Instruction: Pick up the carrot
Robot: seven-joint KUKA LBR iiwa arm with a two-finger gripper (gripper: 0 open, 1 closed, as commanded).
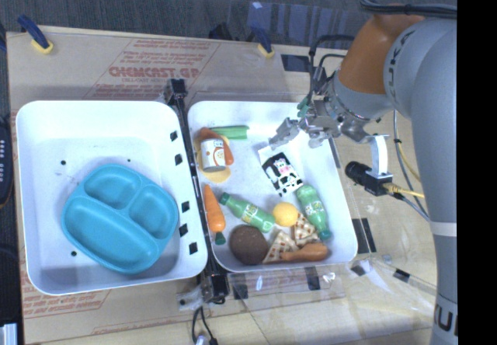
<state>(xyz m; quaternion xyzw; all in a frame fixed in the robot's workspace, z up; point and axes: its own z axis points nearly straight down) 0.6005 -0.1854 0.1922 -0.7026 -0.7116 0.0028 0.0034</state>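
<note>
The carrot (pixel 213 210) is orange with a green stub at its near end. It lies along the left wall of the right bin (pixel 342 203), just beside the divider. My gripper (pixel 301 134) hovers over the far right part of that bin, well up and to the right of the carrot. Its fingers are spread apart with nothing between them. A black-and-white patterned carton (pixel 281 172) sits just below the gripper.
Packed around the carrot are an orange-labelled can (pixel 213 152), a green bottle (pixel 248 211), a brown round fruit (pixel 248 244), a lemon (pixel 285 214) and a second green bottle (pixel 312 210). The left bin (pixel 46 126) holds a blue divided plate (pixel 120 215).
</note>
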